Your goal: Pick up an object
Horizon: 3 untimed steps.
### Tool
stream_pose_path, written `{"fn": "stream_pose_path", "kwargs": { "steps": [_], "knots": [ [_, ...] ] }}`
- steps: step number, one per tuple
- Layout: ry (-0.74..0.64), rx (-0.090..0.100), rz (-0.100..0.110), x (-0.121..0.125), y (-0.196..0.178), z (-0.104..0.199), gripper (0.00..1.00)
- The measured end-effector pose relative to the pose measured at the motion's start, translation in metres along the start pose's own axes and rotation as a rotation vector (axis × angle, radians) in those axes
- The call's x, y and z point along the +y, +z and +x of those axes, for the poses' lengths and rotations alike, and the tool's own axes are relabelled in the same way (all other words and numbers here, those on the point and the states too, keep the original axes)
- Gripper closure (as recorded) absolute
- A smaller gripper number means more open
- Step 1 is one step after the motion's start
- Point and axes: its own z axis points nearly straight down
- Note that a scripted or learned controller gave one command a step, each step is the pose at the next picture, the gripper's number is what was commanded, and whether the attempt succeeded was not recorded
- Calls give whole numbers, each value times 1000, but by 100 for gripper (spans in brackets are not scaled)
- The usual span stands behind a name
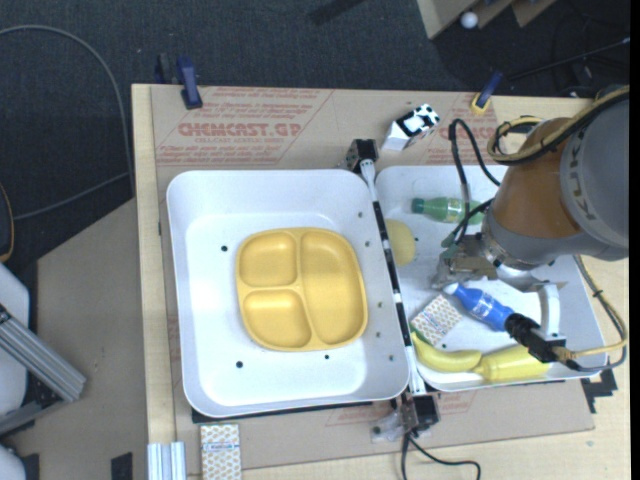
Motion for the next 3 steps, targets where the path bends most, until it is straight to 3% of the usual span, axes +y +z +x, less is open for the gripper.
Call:
{"fn": "stream_pose_path", "kwargs": {
  "steps": [1,2,3],
  "knots": [
    [0,0,0,0,0,0,0],
    [-1,0,2,-24,10,-6,0],
    [0,0,0,-23,0,-5,100]
  ]
}}
